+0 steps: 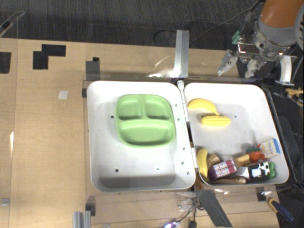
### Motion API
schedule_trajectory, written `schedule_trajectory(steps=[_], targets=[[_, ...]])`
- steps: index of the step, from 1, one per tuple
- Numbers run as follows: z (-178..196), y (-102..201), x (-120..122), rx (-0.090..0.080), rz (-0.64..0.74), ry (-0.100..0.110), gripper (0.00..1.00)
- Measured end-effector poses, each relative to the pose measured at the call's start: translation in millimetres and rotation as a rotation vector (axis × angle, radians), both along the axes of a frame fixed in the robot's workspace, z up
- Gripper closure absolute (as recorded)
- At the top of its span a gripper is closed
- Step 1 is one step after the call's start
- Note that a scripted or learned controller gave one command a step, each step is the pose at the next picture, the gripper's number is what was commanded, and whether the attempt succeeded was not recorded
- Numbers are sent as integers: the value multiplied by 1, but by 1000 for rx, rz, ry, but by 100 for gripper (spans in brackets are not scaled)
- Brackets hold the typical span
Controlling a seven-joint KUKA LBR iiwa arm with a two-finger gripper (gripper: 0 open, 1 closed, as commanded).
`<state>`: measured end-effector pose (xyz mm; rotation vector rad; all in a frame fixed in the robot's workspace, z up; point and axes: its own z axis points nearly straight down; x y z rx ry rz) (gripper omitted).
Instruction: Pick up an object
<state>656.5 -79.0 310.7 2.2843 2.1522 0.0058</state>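
The two bins [95,141] were white. The divided plate [145,119] was pale green, and the two bananas [203,105] were yellow. The small carton [223,169] was maroon. The arm [282,6] had an orange band, and the bench [42,141] was light wood.

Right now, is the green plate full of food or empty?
Empty. The green plate in the left bin shows only bare green compartments; the food lies in the right bin.

My grey arm with its orange band [283,6] enters at the upper right of the camera view, wrist pointing down. The two-finger tool [239,66] hangs below it, fingers [226,64] spread apart with nothing between them, tilted slightly leftward.
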Motion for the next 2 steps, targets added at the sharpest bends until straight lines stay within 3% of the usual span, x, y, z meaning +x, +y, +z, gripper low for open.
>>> schedule_trajectory(steps=[1,2], targets=[[-20,6,13,-1,-10,0,0],[56,-32,-18,-1,21,-3,0]])
